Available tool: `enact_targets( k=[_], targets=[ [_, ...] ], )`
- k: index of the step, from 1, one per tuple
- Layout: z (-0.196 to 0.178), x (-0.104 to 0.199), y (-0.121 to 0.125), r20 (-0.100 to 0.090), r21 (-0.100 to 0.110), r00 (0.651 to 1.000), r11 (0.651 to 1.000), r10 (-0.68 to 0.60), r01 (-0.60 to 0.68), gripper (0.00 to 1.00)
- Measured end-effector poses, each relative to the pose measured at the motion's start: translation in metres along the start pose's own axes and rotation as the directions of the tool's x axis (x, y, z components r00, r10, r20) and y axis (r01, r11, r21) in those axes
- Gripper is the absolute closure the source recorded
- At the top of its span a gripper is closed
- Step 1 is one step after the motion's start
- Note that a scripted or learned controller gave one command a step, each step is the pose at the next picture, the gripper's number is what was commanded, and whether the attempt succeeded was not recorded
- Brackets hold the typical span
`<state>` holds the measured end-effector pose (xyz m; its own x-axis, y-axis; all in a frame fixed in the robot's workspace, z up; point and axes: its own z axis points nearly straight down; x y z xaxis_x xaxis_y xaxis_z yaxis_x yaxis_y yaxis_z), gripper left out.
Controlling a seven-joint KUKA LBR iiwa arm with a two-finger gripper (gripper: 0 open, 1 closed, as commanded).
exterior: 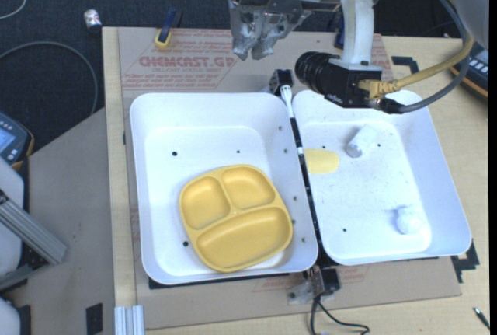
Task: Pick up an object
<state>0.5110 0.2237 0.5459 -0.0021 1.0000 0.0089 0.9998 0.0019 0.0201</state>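
Two shallow white bins are seen side by side on the desk (194,69). In the left bin (155,139), a yellow divided plate (235,217) is laid flat toward the near edge. In the right bin (435,170), a small yellow piece (321,162) is placed near the shared wall, a grey-white object (357,145) is set just beside it, and a small white object (405,221) is found near the front right corner. The jaws (256,36) are hung above the desk beyond the left bin's far edge; whether they are open or closed cannot be told.
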Motion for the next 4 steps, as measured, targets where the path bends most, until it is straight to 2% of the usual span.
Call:
enact_targets(
  k=[1,2,3,4],
  targets=[
    [0.069,0.000,-0.035,0.011,0.027,1.000,1.000,0.000,0.000,1.00],
    [0.133,-0.050,-0.035,0.013,0.029,1.000,1.000,0.007,-0.008,1.00],
    [0.184,-0.069,-0.036,0.012,0.028,1.000,1.000,0.005,-0.006,1.00],
    [0.251,-0.114,-0.038,0.013,0.031,1.000,0.999,0.009,-0.009,1.00]
  ],
)
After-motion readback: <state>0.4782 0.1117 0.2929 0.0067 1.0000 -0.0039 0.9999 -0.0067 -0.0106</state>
